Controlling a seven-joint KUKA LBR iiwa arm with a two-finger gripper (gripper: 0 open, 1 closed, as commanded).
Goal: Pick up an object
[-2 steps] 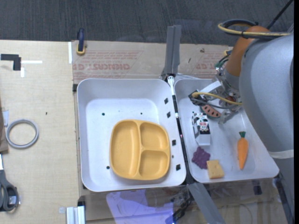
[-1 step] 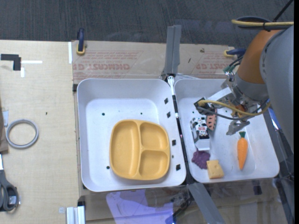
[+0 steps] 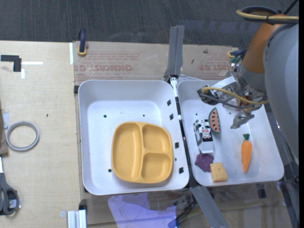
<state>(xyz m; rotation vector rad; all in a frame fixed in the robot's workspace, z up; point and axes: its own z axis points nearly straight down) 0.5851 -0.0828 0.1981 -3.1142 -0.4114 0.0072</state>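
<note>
The right bin [image 3: 266, 175] holds several small items. A watermelon slice [image 3: 214, 120] lies near its middle, and a black and white toy [image 3: 203, 130] sits just to its left. An orange carrot [image 3: 246, 155] lies toward the right, with a purple lump [image 3: 204, 161] and a yellow cheese wedge [image 3: 218, 172] at the front. My gripper [image 3: 240, 118] hangs over the right bin, just right of the watermelon slice and above the carrot, under a tangle of cables. Nothing is visibly held in it.
The left bin [image 3: 95, 103] holds a yellow divided plate [image 3: 142, 152]. A grey tape ring [image 3: 22, 136] and scissors [image 3: 7, 198] lie on the bench at far left. A cardboard sheet [image 3: 123, 63] lies behind the bins, and a metal divider [image 3: 175, 51] stands between them.
</note>
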